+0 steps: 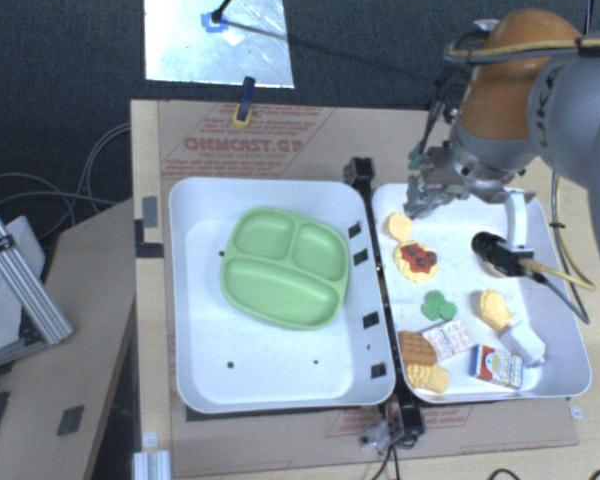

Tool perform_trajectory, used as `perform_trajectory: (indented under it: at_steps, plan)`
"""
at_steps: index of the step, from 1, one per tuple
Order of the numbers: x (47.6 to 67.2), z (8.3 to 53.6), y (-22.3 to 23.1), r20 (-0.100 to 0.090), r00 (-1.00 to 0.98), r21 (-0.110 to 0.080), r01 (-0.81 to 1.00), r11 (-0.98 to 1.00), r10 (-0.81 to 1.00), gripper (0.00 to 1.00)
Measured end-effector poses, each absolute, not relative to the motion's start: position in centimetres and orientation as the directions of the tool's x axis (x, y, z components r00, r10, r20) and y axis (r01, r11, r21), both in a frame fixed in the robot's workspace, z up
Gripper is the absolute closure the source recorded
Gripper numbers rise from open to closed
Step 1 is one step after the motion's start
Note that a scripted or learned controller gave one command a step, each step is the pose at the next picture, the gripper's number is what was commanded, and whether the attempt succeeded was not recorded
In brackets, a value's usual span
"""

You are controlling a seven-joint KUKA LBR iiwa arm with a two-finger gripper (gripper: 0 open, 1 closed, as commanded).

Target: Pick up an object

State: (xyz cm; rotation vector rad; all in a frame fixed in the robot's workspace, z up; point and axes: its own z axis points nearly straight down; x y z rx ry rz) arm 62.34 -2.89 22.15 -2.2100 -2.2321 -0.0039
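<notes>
1. The brown tabletop (pixel 180 148) with red print carries two shallow white bins side by side.
2. The grey arm with an orange band (pixel 525 78) reaches in from the right, over the far end of the right bin.
3. The left white bin (pixel 210 368) holds one thing, a pale green divided plastic plate (pixel 285 268), lying flat near its middle.
4. The right white bin (pixel 460 268) holds the small toy foods, the task's candidates to pick.
5. The gripper (pixel 415 206) hangs over the far left corner of the right bin, just above a pale yellow rounded piece (pixel 400 228). I cannot tell whether it is open or closed, and nothing is seen held in it.
6. A round yellow toy pizza with red topping (pixel 417 260) lies just nearer than the pale yellow piece.
7. Two brown waffle-like squares (pixel 420 361) sit in the near left corner, touching each other.
8. A blue, red and white carton (pixel 497 366) lies near the front wall.
9. A white packet with red marks (pixel 450 340) lies between the squares and the carton.
10. A yellow lumpy piece (pixel 495 310) sits right of a green leafy piece (pixel 439 305).
</notes>
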Motion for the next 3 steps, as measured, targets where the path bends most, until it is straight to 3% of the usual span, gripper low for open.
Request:
perform_trajectory:
  at_steps: [1,2,3]
  plan:
    - [61.5,23.3,2.2,0.003,-0.01,0.002,1.0,0.01,1.0,1.0]
    - [60.4,23.4,3.3,0.001,-0.007,0.0,1.0,0.007,1.0,1.0]
    - [60.8,23.4,2.5,0.001,-0.001,0.002,1.0,0.001,1.0,1.0]
